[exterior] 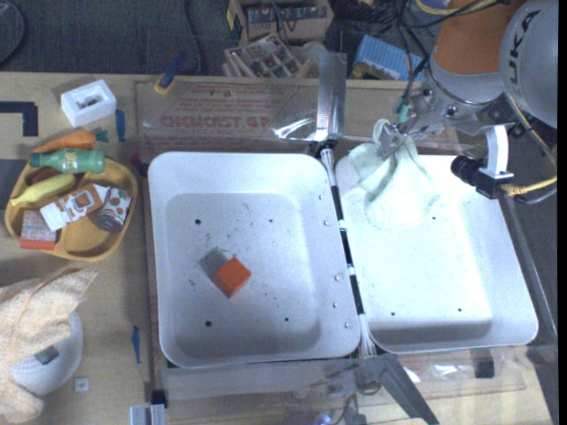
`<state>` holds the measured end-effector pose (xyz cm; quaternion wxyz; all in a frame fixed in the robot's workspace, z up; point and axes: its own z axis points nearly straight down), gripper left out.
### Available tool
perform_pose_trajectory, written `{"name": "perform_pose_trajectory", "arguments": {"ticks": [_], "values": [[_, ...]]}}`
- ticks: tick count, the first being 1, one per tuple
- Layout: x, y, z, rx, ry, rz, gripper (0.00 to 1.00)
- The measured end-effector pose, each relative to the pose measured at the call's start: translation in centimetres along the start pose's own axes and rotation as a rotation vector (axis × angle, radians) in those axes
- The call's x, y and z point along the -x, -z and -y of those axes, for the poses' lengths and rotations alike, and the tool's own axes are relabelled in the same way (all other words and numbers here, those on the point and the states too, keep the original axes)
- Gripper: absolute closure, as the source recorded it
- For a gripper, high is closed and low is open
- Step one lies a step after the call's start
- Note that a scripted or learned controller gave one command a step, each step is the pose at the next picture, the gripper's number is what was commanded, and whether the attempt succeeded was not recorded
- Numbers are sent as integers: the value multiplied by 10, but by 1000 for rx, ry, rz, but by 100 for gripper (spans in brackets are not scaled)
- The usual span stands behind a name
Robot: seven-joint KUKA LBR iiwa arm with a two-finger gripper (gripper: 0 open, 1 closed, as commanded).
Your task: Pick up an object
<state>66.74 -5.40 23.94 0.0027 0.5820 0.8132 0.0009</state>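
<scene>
Bench edge nearest the camera, left corner: one pale cloth [35, 312] bunched up, with one white rounded object [49, 361] lying on it.

Two white bins, side by side, touching along their inner rims. Left bin [177, 184]: one orange block [234, 277], roughly central, slightly toward the near side, with a grey patch just beside its upper-left corner. A few dark specks are scattered on the floor. Right bin [514, 317]: one whitish cloth [390, 189] draped in the far-left corner, rising to a peak.

Gripper [394, 134] sits at that peak; the cloth's top is pinched between the fingers, gathered and lifted, the rest hanging onto the bin floor. The grey arm with its orange band comes in from the upper right.

Left of the bins: one yellow bowl [89, 246] holding several toy food items, including one green bottle [69, 161] and one banana [40, 189]. Beyond it, one small white box [89, 102].

Far side: one clear plastic sheet [230, 113] behind the left bin.
</scene>
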Motion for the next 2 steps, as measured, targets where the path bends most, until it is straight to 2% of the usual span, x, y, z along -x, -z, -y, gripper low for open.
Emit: {"name": "perform_pose_trajectory", "arguments": {"ticks": [1,2], "values": [[1,11,-1,5,1,3,100],[55,-24,22,-5,35,-3,100]]}}
